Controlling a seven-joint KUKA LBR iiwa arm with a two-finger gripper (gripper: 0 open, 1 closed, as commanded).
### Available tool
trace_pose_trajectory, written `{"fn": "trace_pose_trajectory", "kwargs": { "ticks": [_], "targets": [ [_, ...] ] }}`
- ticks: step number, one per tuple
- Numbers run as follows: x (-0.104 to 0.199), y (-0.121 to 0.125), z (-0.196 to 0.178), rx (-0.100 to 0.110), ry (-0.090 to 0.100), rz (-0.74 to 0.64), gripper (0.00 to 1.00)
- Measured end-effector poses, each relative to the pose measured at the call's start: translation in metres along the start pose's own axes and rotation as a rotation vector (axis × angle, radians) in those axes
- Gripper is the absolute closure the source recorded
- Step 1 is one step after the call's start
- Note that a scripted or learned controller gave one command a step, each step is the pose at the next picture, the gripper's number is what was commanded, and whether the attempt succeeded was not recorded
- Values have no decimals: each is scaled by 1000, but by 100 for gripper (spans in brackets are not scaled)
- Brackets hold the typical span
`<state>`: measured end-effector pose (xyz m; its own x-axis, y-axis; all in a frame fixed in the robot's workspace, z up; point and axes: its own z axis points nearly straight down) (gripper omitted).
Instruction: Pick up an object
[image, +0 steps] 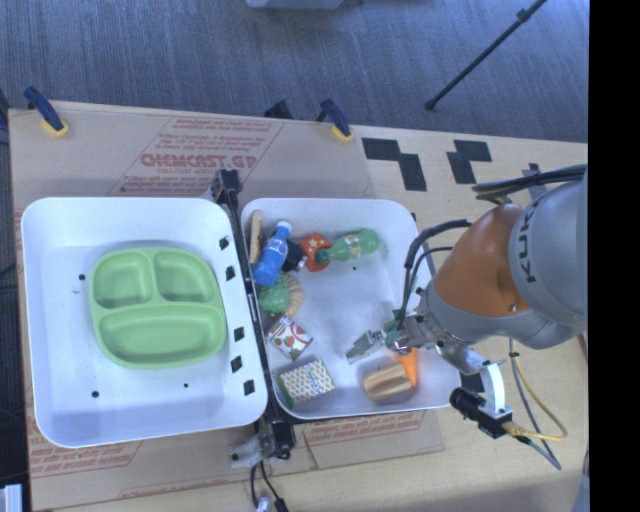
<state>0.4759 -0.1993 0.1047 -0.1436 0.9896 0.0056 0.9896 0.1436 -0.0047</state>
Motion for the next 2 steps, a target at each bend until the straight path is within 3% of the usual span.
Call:
{"fn": "trace_pose_trajectory", "kwargs": {
  "ticks": [1,2],
  "targets": [
    [0,0,-10,1,0,-4,100],
    [36,5,-151,-4,-4,469,100]
  ]
}}
